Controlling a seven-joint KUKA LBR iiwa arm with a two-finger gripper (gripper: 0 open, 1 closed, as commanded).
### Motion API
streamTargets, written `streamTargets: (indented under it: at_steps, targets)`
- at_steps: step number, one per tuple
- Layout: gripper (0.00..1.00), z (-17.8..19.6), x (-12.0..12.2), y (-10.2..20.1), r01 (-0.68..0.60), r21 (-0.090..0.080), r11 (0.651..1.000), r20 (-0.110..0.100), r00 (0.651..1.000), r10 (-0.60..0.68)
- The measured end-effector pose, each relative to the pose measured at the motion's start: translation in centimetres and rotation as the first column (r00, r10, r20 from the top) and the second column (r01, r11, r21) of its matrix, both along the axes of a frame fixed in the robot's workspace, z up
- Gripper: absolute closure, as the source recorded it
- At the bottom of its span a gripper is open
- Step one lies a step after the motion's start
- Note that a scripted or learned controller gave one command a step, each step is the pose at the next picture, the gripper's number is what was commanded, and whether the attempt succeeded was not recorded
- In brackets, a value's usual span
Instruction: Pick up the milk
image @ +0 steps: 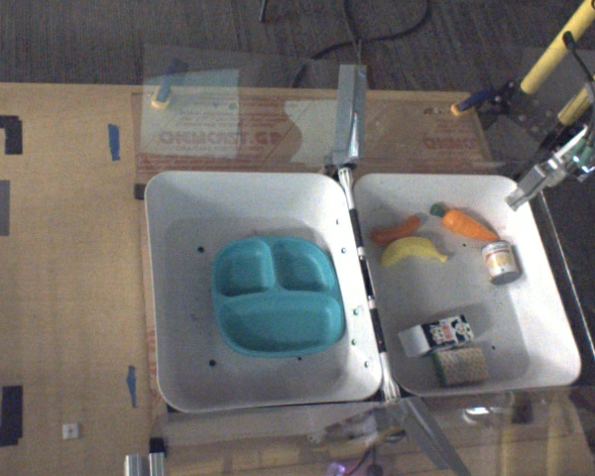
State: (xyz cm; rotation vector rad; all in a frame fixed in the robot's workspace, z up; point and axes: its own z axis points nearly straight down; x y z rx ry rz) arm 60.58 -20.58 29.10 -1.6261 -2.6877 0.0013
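Toward the front of the right bin, the milk, a small carton with a black-and-white cow pattern and a pale end, lies on its side. Just in front of it, touching or nearly so, sits a tan, rough-textured block. Farther back in the same bin are 4 other things: a yellow banana, a slim orange-red piece just behind it that may be a chilli or a small carrot, a larger carrot with a green top, and a small can with a pale label lying near the right wall.

At the left, the other white bin holds 1 teal plate with 3 compartments, resting flat near its middle.

Up at the right edge, the gripper hangs over the back right corner of the right bin, well apart from the milk. It is small and partly cut off, so whether it is open or closed cannot be told; nothing is seen in it.

Both bins rest on a tan bench marked with blue tape and black patches.
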Motion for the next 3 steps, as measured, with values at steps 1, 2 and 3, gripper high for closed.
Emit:
streamTargets:
  at_steps: [1,2,3]
  targets:
    - [0.0,14.3,-1.8,-0.5,-0.099,0.0,0.995,0.0,0.995,0.099]
    - [0.0,10.7,-7.2,-1.8,-0.157,0.001,0.988,-0.001,0.988,0.157]
    - [0.0,-10.8,-10.6,-1.7,-0.273,0.003,0.962,-0.002,0.962,0.273]
